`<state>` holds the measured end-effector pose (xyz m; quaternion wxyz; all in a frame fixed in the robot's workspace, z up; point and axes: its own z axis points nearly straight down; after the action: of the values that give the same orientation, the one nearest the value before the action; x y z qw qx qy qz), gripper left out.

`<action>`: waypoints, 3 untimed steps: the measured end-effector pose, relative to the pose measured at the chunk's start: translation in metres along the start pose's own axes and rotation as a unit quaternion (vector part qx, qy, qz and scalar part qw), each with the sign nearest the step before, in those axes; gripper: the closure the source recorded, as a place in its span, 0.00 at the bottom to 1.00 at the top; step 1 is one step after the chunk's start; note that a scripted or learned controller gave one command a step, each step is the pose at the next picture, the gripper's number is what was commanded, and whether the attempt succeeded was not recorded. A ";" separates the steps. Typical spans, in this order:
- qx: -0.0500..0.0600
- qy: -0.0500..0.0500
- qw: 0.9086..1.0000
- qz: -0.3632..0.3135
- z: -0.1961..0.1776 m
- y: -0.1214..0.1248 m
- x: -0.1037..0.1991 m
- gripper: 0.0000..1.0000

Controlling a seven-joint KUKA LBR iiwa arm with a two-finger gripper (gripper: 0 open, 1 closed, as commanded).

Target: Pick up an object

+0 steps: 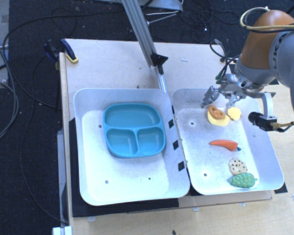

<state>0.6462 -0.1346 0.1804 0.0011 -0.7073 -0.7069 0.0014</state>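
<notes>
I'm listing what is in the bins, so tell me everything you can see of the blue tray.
The blue tray is a light blue, rounded-rectangle plate that looks like smooth plastic. Raised ridges split it into three compartments: one long one along the far side and two smaller ones along the near side. It lies flat and right side up, slightly turned, in the middle of the left bin, resting on its white floor. Nothing lies in it and nothing else touches it.

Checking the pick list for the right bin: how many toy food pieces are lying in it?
4, maybe more under the pincer. A yellow-orange piece lies near the far end, an orange carrot mid-bin, a spotted cookie below it, and a green piece at the near edge.
</notes>
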 end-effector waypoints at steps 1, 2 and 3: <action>0.001 0.000 1.000 0.001 0.061 -0.001 -0.008 0.00; -0.013 -0.005 1.000 -0.001 0.079 0.005 -0.010 0.00; -0.008 -0.003 1.000 0.000 0.073 0.002 -0.010 1.00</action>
<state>0.6477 -0.1442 0.1070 -0.0066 -0.7073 -0.7069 -0.0017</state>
